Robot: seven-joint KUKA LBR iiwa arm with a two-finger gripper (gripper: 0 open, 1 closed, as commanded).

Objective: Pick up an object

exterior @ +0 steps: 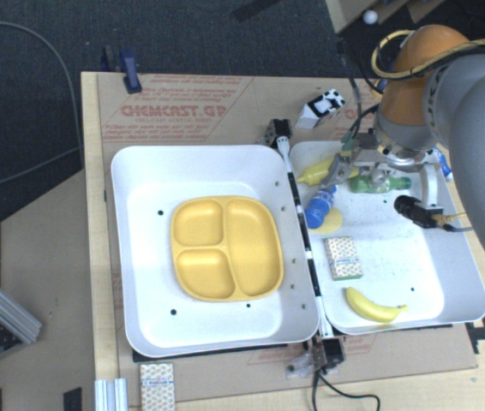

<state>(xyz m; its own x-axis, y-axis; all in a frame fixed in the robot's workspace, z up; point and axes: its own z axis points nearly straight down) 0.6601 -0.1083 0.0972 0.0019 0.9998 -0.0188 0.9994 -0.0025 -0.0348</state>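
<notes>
- Camera view looked down on two white bins; we saw the left bin (140, 229) carrying a yellow tray (225, 248) with three compartments, smooth and rounded, lying flat near its middle.
- We found the loose things in the right bin (448, 272), which we judged the place to pick from.
- We saw the gripper (378, 175) low over that bin's far end, the arm (457, 101) reaching in from the right with its orange band above the wrist.
- We could not tell whether the gripper was apart or together; dark hardware and cables hid that part.
- We saw nothing plainly held by it.
- A green item (369, 181) lay right at the gripper; we judged it the likely target, though its shape was too hidden to name.
- A blue bottle (320, 207) lay tilted by the bin's left wall, a yellow piece (314, 174) just beyond it.
- A speckled box (343, 258), flat and rectangular, sat mid-bin; a curved banana (371, 306) lay near the front wall.
- We judged the rounded, smooth items apt to roll or slip from a two-finger pinch, the box easier.
</notes>
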